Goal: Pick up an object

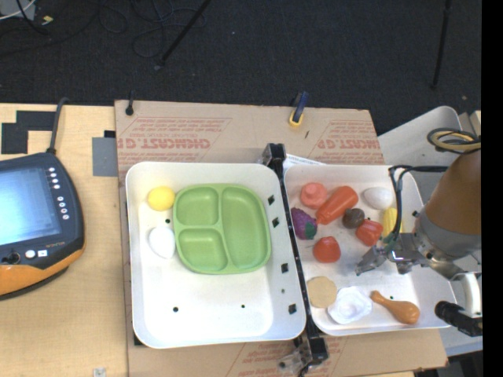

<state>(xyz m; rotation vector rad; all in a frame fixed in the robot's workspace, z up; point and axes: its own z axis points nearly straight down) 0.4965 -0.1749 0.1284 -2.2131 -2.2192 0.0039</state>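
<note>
Gripper (376, 255): over the right bin (428, 324), fingers spread wide, nothing between them (tips just beside the red tomato (326, 249) and a small red piece (368, 231)). Carrot (337, 203), purple eggplant (303, 223), drumstick (396, 307) nearby. Left bin (204, 320): green tray (221, 228), lemon (160, 198), egg (162, 242).

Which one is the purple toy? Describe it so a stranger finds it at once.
Start at the right bin, the one crowded with toy food. Along its left wall, beside the divider between the bins, sits the purple toy, just below the pink piece and above the red tomato. It is the only purple item; its neighbours are pink, orange and red.
</note>
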